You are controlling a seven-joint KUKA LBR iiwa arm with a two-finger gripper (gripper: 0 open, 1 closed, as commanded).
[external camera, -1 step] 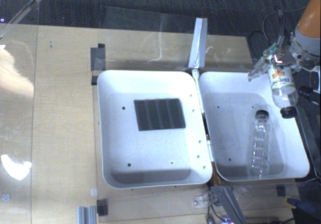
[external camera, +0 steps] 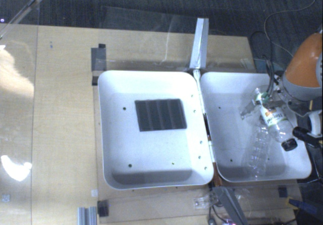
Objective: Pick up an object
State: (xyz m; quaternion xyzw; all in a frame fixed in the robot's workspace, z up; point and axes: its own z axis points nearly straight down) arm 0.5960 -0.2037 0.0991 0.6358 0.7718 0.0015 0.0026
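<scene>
A pale wooden surface [external camera: 60, 133] was seen carrying two shallow white bins side by side. In the left bin [external camera: 113, 118] a dark ribbed rectangular pad [external camera: 160, 115] lay flat, a little above the bin's middle. In the right bin [external camera: 222, 118] a clear plastic bottle [external camera: 263, 135] with a small white label was lying, its body stretched toward the near wall. The arm [external camera: 305, 67], with its orange band, was reached in from the right, over the bin's far right part. The hand [external camera: 272, 105] was placed just above the bottle's labelled end; whether it was wide, narrow or holding anything could not be told.
</scene>
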